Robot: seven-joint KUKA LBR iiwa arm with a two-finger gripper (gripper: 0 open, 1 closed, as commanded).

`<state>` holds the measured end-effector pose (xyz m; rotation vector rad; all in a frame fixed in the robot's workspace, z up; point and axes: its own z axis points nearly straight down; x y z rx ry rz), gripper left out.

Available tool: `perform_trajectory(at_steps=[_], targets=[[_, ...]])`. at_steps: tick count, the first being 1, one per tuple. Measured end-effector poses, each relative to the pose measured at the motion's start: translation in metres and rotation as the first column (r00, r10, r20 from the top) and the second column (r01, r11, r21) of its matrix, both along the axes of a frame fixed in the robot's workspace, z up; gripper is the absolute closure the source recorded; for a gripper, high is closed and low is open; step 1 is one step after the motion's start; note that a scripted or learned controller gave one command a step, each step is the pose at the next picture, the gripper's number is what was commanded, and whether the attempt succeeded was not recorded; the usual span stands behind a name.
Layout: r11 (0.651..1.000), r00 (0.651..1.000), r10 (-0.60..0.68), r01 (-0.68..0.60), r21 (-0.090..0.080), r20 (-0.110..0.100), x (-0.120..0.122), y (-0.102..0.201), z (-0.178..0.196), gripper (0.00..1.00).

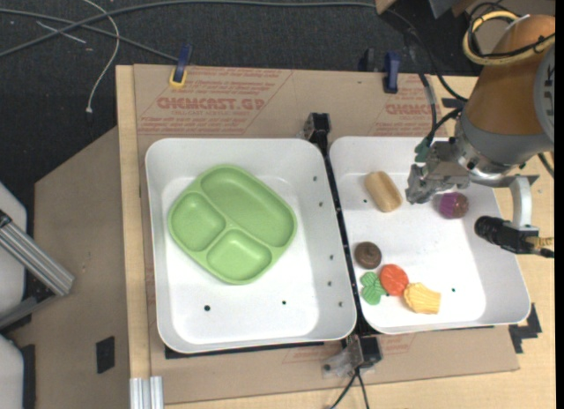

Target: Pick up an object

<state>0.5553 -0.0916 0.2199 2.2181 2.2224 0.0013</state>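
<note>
The right bin (493,306) holds several small toy foods. A tan bread roll (382,191) lies at its upper left, a purple piece (454,205) sits right of the roll, and a brown round piece (367,255) lies lower down. Near the front edge are a green leafy piece (373,288), an orange-red piece (394,278) and a yellow piece (423,298). My gripper (425,184) hangs low over the bin between the bread roll and the purple piece, close to both. Nothing shows between its fingers.
The left bin (176,310) holds a green divided plate (232,222). A black clamp (316,127) sits at the top of the rail between the bins. Blue clips (182,61) hold the cardboard at the back. Cables trail over the dark floor at upper left.
</note>
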Motion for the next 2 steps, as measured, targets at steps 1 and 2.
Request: perform_trajectory(at_steps=[1, 2], targets=[[1.000, 1.000, 0.000, 0.000, 0.000, 0.000, 0.017, 0.050, -0.007, 1.00], [1.000, 1.000, 0.002, -0.002, 0.001, -0.001, 0.025, 0.102, -0.013, 1.00]])
